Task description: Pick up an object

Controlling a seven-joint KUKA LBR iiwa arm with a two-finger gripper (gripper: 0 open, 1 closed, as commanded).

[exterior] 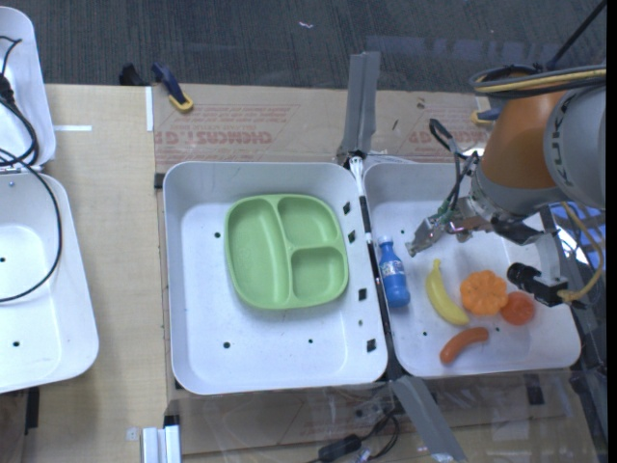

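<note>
In the right bin [416, 350], hanging over the bare upper floor with nothing between the fingers: gripper [421, 242], jaws looking parted by a narrow gap, tips aimed down and toward the left wall. Nearest candidate just below the tips and slightly left: blue bottle [391, 273], lying flat against the divider between the two bins, long axis running up-and-down in the view, white cap at the far end, base toward the near rim. Slightly right of the tips and a little lower: banana [443, 295], curved, long axis also roughly up-and-down, upper tip pointing back toward the gripper, lower end bending rightward. Further right, well apart from the tips: orange fruit [483, 292], with a red fruit [519, 309] touching its right side, and a reddish sausage-shaped piece [463, 344] lying on a slant near the front rim. Likely a short drop and small shift toward bottle or banana, with fingers closing across the short width, left to right. Risk with the bottle: too little room beside the wall for the left finger. In the left bin [193, 287], only a green divided plate [286, 251], well away from the arm.
</note>
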